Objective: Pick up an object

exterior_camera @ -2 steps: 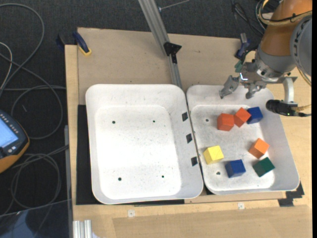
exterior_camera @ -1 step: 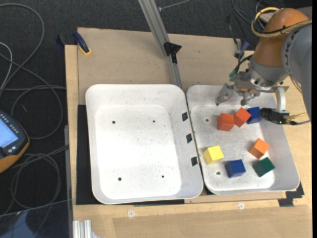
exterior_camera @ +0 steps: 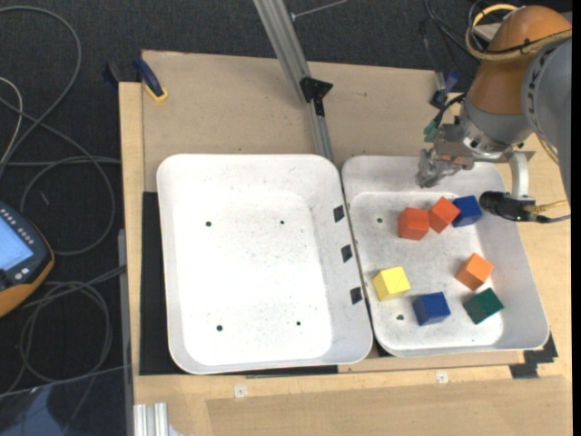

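Grey arm (exterior_camera: pixel 554 89) with orange band, yellow cable, small metal gripper (exterior_camera: pixel 434 176)

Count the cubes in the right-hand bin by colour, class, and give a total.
Orange cubes: 3
Blue cubes: 2
Yellow cube: 1
Green cube: 1
Total: 7

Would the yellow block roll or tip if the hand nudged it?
The yellow block looks cube-shaped with flat faces, so it would probably slide, not roll. It appears rigid. It sits apart from the others on the smooth white bin, so a push may send it skidding.
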`<action>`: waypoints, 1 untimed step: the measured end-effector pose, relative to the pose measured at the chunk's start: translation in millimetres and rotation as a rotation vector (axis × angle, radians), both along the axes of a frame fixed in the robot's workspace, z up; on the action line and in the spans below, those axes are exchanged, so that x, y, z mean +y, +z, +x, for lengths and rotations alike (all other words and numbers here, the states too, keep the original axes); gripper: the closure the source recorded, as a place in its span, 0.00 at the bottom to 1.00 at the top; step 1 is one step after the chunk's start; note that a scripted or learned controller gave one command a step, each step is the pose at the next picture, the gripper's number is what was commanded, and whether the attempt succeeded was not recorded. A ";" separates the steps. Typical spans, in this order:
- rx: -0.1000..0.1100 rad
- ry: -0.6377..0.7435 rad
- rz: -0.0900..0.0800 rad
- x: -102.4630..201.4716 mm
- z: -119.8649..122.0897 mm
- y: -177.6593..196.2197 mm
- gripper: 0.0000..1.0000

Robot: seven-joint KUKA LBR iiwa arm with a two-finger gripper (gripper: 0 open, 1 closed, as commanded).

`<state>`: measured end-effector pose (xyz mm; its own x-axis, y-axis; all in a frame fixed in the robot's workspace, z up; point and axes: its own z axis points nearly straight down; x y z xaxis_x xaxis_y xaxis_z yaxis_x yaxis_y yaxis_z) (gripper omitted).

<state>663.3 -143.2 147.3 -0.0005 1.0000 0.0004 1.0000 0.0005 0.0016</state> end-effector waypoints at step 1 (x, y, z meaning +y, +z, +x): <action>-0.008 0.000 -0.002 -2.2 1.9 66.0 1.00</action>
